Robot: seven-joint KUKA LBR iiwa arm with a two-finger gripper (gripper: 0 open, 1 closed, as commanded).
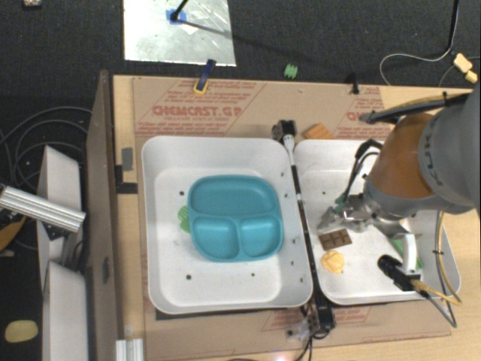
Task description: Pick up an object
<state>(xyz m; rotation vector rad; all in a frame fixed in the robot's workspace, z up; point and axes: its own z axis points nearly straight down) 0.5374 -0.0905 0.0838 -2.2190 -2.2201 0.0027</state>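
Brown waffle-textured square piece [335,239], flat on right white bin [323,179] floor. Gripper [336,216] metallic, poised just above the brown piece; claw state: cannot tell. Lumpy yellow object [333,261] just below the brown piece. Teal three-compartment plastic tray [234,216], smooth, rounded corners, well left of the brown piece, in left bin [169,171].

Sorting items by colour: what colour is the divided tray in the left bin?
Light blue: the tray shows plainly in the camera view, lying in the left bin.
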